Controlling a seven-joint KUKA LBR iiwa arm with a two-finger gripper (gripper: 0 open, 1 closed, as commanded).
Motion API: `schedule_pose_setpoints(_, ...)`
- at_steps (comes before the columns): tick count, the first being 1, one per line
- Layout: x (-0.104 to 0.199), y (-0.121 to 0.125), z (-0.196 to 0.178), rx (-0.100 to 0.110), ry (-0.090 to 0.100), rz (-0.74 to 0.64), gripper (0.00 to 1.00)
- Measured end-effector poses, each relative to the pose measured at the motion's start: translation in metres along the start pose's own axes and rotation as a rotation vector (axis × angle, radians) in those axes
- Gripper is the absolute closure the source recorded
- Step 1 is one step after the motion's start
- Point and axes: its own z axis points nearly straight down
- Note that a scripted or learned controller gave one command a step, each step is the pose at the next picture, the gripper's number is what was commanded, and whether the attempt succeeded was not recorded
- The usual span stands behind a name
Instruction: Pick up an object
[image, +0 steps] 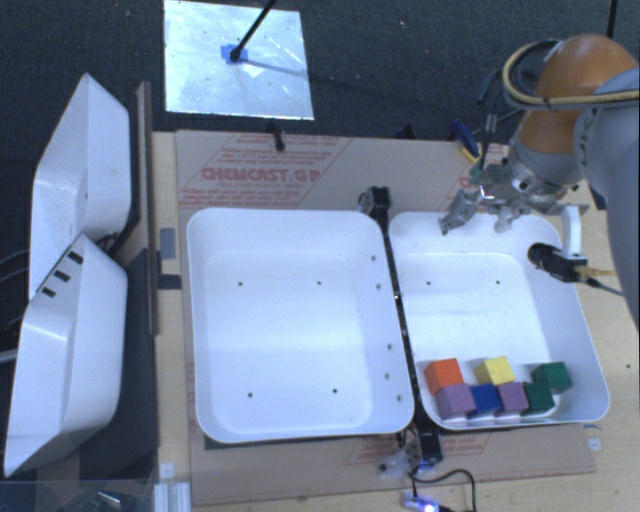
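Several small blocks lie clustered at the near edge of the right bin: an orange block, a yellow block, a green block, a purple block, a blue block and others beside them. My gripper hovers over the far rim of the right bin, well away from the blocks. Its fingers are spread open with nothing between them. The orange-banded wrist rises at the upper right.
The left bin sits beside the right one, with a black divider clamp at their far joint. Spare white bins lean at the far left. A shiny metal sheet lies beyond the cardboard base.
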Motion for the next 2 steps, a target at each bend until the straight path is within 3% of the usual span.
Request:
schedule_pose_setpoints(1, 0.01, -0.048, 0.09, 0.006, 0.002, -0.002, 0.0)
schedule_pose_setpoints(2, -0.031, -0.017, 0.071, -0.005, -0.001, 0.0, 0.0)
